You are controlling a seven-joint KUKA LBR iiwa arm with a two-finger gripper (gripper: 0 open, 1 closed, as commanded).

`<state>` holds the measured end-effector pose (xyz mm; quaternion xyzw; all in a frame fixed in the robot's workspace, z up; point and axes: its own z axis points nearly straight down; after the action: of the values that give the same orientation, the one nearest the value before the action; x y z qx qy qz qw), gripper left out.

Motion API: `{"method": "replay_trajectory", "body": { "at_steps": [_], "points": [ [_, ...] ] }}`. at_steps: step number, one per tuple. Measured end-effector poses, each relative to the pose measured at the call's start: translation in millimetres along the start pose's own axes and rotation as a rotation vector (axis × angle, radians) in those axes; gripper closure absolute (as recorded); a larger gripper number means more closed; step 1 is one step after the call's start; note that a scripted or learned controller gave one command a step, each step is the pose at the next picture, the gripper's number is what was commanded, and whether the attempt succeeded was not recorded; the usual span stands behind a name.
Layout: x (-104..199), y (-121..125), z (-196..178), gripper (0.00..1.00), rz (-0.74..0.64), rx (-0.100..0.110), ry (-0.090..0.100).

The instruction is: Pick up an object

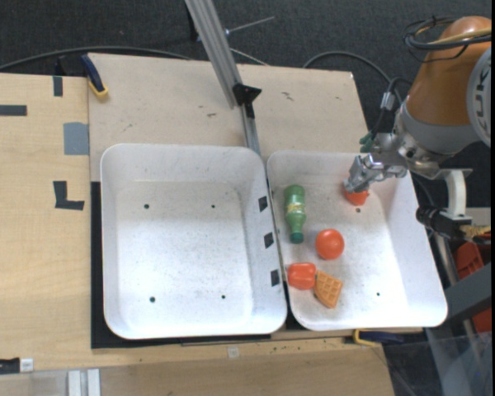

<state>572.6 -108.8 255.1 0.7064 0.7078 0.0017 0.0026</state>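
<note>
My gripper hangs over the far right part of the right bin, directly above a small orange-red object that peeks out below its tip. A green bottle lies near the bin's left wall. An orange-red ball rests in the middle. Near the front sit a red-orange block and a waffle-like tan piece, touching each other.
The left bin stands beside the right one. A slanted metal pole runs down to the gap between the bins. A blue and yellow clamp lies on the board behind.
</note>
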Motion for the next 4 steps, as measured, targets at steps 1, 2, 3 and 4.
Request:
{"method": "replay_trajectory", "body": {
  "at_steps": [1, 2, 3, 4],
  "points": [
    [0.3, 1.0, -31.9, 1.00, 0.000, 0.003, 0.001],
    [48.8, -0.3, -28.9, 1.00, -0.004, 0.008, 0.003],
    [95.8, 6.5, -10.3, 1.00, -0.004, 0.010, 0.002],
    [140.9, -2.3, 10.1, 1.00, -0.004, 0.011, 0.002]
  ]
}}
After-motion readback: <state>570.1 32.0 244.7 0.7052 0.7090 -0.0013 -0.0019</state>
